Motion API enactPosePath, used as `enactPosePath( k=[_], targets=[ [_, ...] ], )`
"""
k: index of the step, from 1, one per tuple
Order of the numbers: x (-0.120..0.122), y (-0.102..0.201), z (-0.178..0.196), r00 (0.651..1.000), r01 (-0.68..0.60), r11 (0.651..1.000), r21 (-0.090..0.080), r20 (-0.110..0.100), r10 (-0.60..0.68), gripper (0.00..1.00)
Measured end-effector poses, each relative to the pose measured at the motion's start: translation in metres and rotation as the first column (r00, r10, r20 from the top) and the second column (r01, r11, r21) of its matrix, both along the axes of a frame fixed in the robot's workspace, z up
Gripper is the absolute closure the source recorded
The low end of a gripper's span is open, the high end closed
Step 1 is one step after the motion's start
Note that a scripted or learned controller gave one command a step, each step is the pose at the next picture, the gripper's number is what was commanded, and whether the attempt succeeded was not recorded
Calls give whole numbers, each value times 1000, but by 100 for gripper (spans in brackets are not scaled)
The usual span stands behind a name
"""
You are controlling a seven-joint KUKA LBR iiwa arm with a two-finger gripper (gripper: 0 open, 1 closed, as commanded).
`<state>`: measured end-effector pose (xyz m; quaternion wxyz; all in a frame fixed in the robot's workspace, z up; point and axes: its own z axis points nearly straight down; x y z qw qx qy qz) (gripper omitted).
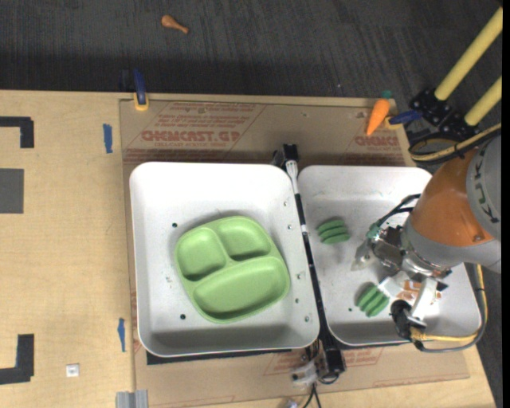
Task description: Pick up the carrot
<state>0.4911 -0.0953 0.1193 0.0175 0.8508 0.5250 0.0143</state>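
Single overhead view, slanted. Two shallow white bins sit side by side on the tabletop (64, 239), which is covered under the bins by a brown printed cardboard sheet (191, 127). The left bin (151, 191) holds a green divided plate (231, 267) with three compartments, lying slightly turned near the bin's middle. The right bin (351, 183) holds two green ridged pieces: one (333, 231) toward the upper left of the bin, close to the divider between the bins, the other (371, 300) lower down, near the front wall. The arm (450, 211) comes in from the right, orange band uppermost, and hangs over the right half of the right bin. Its pincer (394, 267) sits low in the bin, just beside and slightly above-right of the lower green piece; wrist hardware and cables crowd that spot, so I cannot tell how it is set, and nothing is seen between its tips. The carrot (378, 115) lies outside both bins, on the cardboard beyond the far edge of the right bin, tilted with its green top pointing up and right (next to a blue clip at the sheet's corner). It is well apart from the pincer. A second small orange object (174, 24) lies on the dark floor past the tabletop's far edge, too small to identify. Two yellow rods (478, 48) cross the upper right corner.
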Motion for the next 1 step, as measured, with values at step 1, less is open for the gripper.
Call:
enactPosePath(
  k=[1],
  targets=[
    [-11,-9,30,873,-487,874,13,-41,487,0]
  ],
)
